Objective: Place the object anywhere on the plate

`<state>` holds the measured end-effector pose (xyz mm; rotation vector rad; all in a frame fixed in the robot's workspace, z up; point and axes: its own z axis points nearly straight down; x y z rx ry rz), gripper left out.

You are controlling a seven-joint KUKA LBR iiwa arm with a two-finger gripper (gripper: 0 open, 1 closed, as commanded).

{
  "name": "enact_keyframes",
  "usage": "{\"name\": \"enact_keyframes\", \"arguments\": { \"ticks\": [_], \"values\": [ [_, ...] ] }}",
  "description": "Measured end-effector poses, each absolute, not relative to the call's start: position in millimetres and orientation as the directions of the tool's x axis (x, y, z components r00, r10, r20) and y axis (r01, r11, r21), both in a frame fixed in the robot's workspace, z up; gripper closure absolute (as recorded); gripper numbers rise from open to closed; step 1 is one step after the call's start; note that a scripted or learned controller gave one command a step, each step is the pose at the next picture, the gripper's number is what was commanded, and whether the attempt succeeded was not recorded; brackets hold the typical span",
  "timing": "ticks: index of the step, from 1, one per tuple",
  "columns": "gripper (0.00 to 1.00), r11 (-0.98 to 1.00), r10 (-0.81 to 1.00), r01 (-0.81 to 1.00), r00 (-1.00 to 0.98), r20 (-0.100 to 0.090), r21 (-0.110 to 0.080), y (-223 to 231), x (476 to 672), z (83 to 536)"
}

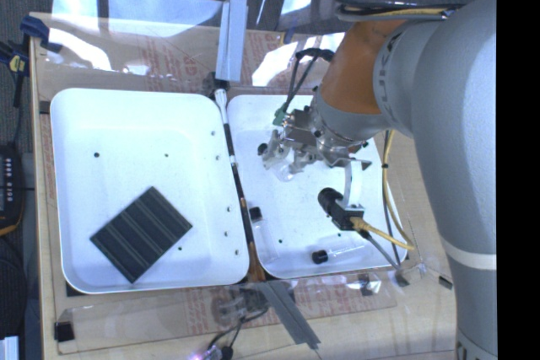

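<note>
Two bits to nail here: line the claw up over the small clear tube with a black cap, close across its narrow width, then carry over to the dark ribbed rectangular plate in the left white bin. Lies near the front edge of the right white bin, long axis roughly side to side, cap pointing left. Can't tell how open the claw is or whether anything's in it.

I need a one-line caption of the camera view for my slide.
KUKA arm reaches over the right bin; a dark ridged plate lies in the left bin.
</note>
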<state>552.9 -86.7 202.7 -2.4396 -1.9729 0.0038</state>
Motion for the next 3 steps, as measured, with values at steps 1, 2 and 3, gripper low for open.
{"name": "enact_keyframes", "arguments": {
  "ticks": [1,2,3],
  "values": [
    [1.00,-0.537,0.844,0.844,0.537,-0.001,-0.008,14,540.4,191],
    [1.00,-0.484,0.875,0.875,0.484,-0.003,-0.007,86,612.5,192],
    [1.00,-0.410,0.912,0.912,0.410,-0.002,-0.005,137,653.3,217]
  ]
}}
